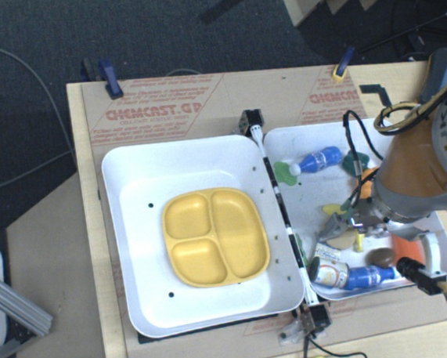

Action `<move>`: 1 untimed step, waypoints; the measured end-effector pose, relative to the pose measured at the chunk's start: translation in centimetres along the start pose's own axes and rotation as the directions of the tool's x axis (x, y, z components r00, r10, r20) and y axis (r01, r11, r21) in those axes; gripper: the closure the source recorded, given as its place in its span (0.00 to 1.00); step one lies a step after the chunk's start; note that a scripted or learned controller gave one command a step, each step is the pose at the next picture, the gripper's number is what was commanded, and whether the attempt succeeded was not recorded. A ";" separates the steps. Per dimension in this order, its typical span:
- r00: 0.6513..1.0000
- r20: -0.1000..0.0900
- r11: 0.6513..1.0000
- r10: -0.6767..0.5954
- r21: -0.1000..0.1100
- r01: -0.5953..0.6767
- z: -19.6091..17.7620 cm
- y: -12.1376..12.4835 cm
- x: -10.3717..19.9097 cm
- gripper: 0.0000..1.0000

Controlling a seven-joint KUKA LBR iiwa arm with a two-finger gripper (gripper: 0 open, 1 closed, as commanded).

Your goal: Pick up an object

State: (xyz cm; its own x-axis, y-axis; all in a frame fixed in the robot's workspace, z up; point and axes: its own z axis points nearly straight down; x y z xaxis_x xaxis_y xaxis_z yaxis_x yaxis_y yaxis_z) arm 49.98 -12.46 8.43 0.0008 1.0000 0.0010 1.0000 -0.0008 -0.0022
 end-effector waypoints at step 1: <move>1.000 0.000 1.000 0.000 -0.002 0.000 -1.0 0.1 0.1 1.00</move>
